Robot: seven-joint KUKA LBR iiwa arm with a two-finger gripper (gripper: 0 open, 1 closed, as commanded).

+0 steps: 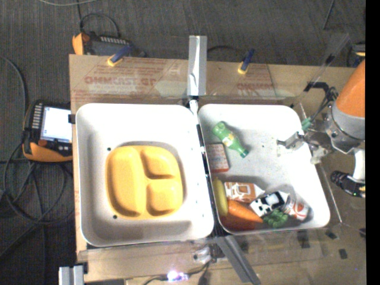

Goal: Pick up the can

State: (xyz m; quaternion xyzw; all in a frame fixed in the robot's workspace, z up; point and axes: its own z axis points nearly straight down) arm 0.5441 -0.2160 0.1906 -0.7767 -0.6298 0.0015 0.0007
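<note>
Crowded along the lower edge of the right bin (297, 114) lie a carrot (242, 211), a small carton (242, 190) and the can (295, 207), on its side at lower right. Nothing is lifted yet. My gripper (295, 140) hangs at the frame's right, above the bin, well apart from the can; whether it is spread or closed I cannot tell. Reaching, gripping and lifting all remain.

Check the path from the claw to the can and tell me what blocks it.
Nothing visible stands between them. The claw hangs over the right bin's far right side, and bare bin floor lies between it and the can in the near right corner. The can is crowded on its left, though: the cow-print carton and broccoli press against it.
</note>
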